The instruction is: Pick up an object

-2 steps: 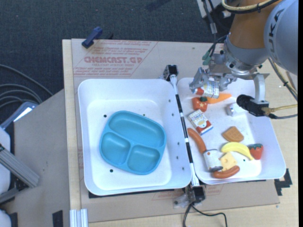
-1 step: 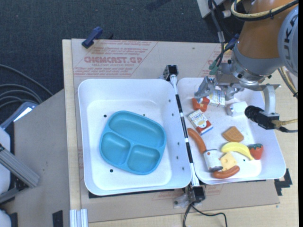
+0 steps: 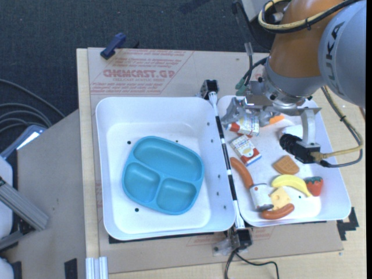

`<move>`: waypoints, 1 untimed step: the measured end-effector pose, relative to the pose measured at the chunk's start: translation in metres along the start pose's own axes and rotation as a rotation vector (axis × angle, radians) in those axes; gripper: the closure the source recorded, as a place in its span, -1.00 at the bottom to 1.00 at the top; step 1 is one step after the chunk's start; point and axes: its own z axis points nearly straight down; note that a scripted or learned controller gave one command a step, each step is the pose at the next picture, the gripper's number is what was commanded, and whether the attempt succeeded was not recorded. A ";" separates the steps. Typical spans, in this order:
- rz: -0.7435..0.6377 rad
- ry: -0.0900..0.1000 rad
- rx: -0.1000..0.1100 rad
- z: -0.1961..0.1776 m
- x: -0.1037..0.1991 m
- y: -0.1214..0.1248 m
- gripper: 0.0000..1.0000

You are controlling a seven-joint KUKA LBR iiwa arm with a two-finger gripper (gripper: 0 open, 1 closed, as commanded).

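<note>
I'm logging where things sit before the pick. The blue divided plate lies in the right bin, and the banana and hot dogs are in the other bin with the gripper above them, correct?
Not quite: the camera view shows the blue divided plate in the left bin. The banana and hot dogs lie in the right bin, with the gripper over that bin's far end.

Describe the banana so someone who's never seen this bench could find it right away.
Start at the right-hand white bin, the one crowded with toy food. Look toward its near right corner: the banana lies there, just below a tan cracker and left of a strawberry. It is the only curved, bright yellow piece.
</note>
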 end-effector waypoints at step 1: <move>0.001 -0.002 -0.005 -0.010 -0.058 0.029 1.00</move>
